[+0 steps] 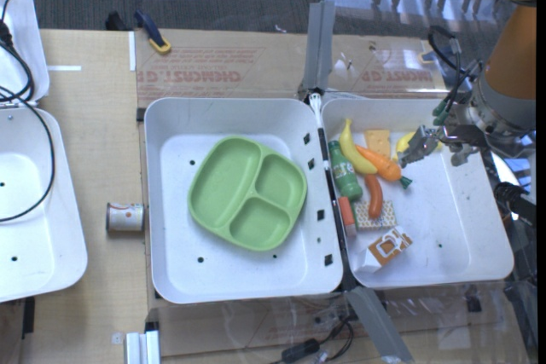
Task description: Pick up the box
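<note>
**Orange-and-white box at the front of the right bin, gripper above the back**

Orange and white in its printing, the small box (390, 246) lies tilted near the front edge of the right bin (465, 256), close to its left wall, with nothing touching it from above. Just behind it sits a pale, speckled wafer-like block (377, 215), with a red-orange sausage-shaped toy (374, 194) lying across it. Further back along the left wall are a green bottle (344, 170), a carrot (378, 163) with a green tip, a yellow banana (355, 146) and a flat tan piece (378, 140).

The gripper (420, 144) hangs over the back of the same bin, to the right of the carrot and well apart from the box; the fingers are too dark and tangled with cables to say whether they are spread or closed, and no item is visible between them. The arm's orange band (517, 55) shows at the right.

The left bin (166, 200) holds a green divided plate (247, 193). A small roll (125, 217) lies on the bench left of it.
</note>
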Action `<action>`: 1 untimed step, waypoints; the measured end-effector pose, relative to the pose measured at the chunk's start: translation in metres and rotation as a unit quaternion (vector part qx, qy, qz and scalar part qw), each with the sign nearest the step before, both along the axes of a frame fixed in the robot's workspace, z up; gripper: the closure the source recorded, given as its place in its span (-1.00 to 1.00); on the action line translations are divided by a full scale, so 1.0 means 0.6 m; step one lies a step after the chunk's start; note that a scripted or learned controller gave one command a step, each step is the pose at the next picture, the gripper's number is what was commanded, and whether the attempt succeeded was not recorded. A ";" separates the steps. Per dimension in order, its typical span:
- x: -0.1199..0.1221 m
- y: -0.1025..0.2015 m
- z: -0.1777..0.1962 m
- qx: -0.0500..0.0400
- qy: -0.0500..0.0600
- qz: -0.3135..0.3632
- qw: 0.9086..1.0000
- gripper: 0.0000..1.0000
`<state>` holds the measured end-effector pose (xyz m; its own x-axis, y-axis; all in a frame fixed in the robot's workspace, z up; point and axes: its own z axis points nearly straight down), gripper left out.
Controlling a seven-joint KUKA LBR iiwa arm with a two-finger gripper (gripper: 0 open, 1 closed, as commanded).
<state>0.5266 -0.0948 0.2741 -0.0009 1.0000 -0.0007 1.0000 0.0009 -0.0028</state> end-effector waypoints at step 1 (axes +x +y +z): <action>-0.055 -0.084 -0.232 0.000 0.001 -0.122 0.993 -1.00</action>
<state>0.4937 -0.1450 0.1347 0.2418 0.9703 -0.0002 0.9703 -0.2417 -0.0045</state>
